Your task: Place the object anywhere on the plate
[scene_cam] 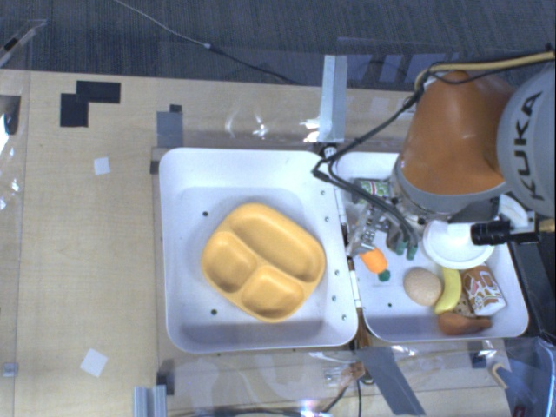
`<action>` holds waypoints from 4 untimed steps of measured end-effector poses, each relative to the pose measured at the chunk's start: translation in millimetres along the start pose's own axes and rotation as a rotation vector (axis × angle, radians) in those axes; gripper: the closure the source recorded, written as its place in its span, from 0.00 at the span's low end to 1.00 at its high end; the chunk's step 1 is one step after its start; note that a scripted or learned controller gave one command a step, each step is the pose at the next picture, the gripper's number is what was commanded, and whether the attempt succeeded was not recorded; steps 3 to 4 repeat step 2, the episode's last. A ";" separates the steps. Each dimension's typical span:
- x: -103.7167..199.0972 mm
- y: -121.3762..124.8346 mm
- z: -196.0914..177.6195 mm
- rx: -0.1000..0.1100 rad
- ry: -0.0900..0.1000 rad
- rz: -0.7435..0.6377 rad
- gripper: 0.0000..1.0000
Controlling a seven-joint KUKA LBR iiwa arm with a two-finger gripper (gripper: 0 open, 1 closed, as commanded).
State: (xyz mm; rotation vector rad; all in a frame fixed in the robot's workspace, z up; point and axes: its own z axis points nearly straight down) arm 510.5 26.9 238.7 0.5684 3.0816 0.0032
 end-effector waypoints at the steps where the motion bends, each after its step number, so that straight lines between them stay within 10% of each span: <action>1: 26.9 70.9 21.4 -0.002 0.002 -0.382 1.00; 2: 26.4 70.3 21.1 -0.002 0.001 -0.381 0.00; 4: 26.4 70.3 21.1 -0.002 0.001 -0.381 0.00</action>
